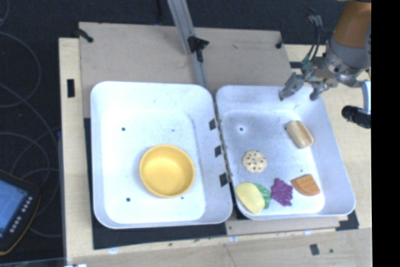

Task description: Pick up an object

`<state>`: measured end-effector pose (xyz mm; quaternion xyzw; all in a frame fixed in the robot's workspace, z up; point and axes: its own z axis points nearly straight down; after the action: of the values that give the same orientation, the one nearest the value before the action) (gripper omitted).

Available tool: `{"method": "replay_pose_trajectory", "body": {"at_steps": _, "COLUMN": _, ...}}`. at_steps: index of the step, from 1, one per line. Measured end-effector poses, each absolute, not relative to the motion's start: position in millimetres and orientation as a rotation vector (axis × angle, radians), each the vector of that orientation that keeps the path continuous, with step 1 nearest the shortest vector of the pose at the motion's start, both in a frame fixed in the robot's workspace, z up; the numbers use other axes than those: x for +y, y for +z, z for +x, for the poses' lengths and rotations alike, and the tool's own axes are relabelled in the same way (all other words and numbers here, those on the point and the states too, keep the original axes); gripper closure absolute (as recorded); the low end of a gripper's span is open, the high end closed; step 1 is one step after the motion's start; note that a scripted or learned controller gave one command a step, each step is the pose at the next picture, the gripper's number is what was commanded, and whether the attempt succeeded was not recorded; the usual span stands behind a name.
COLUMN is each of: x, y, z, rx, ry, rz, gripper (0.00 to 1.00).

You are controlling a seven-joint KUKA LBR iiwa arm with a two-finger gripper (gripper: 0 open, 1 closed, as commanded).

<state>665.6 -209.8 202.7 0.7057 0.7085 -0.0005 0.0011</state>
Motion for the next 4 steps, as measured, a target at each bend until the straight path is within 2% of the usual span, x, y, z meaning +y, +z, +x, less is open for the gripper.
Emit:
{"method": "replay_pose_trajectory", "body": {"at_steps": 1, "x": -210, "y": 203, "z": 665.4, "rx": 2.225, "ry": -0.003, "rz": 2.214, "gripper": 0.0}}
{"method": "replay_pose_trajectory", "body": {"at_steps": 2, "x": -211, "y": 146, "z": 674.2, "rx": 2.229, "ry": -0.006, "rz": 2.217, "gripper": 0.0}}
{"method": "replay_pose_trajectory", "body": {"at_steps": 3, "x": -212, "y": 98, "z": 673.6, "rx": 2.23, "ry": -0.005, "rz": 2.213, "gripper": 0.0}}
{"method": "replay_pose_trajectory", "body": {"at_steps": 4, "x": -213, "y": 113, "z": 675.1, "rx": 2.23, "ry": -0.004, "rz": 2.203, "gripper": 1.0}}
